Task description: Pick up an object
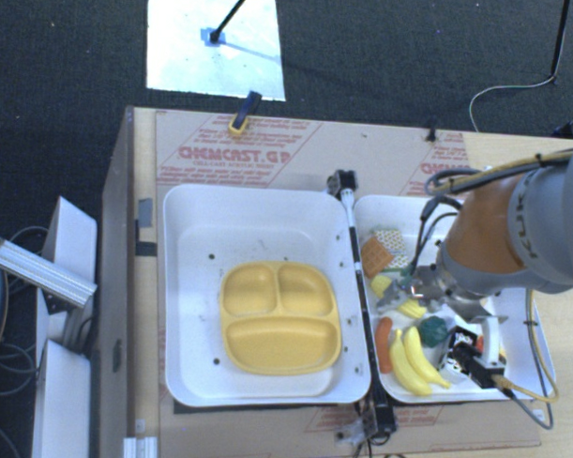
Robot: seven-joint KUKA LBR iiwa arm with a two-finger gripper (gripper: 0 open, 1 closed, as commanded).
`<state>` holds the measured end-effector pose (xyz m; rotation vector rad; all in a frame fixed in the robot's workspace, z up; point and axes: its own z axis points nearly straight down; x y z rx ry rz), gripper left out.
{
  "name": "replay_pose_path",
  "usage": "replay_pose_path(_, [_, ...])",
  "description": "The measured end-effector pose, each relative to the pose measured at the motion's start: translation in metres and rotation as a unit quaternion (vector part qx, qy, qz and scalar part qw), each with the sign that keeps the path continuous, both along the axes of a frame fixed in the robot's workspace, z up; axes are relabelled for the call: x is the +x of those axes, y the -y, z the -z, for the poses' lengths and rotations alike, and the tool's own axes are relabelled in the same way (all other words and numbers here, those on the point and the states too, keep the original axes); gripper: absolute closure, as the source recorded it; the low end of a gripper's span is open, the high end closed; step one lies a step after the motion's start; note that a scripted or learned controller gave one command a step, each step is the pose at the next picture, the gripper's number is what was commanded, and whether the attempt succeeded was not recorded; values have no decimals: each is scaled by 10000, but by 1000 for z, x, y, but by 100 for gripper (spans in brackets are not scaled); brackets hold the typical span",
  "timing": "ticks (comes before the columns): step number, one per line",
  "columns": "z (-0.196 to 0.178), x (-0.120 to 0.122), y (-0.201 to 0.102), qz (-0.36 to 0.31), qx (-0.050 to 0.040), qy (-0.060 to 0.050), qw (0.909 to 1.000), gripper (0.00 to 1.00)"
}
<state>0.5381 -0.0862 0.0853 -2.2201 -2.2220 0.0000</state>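
The right bin [515,396] holds several toy foods. A waffle-patterned piece [387,243] lies at its far left, with an orange piece [374,259] beside it. Nearer the front lie an orange carrot [384,342], a yellow banana bunch [415,362] and a dark green item [434,329]. Small yellow pieces [397,295] sit in the middle. My gripper [418,286] hangs low over those yellow pieces, just above the green item. The grey and orange arm covers the right half of this bin.
The left bin [193,229] holds a yellow divided plate [281,317] at its centre. A black rod [352,237] runs along the wall between the two bins. A yellow and blue tool [243,114] lies on the board behind the bins.
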Motion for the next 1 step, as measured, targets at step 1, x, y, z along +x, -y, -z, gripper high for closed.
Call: replay_pose_path(1, [-11, 1, 0, -5, 0, 13, 10000, 100])
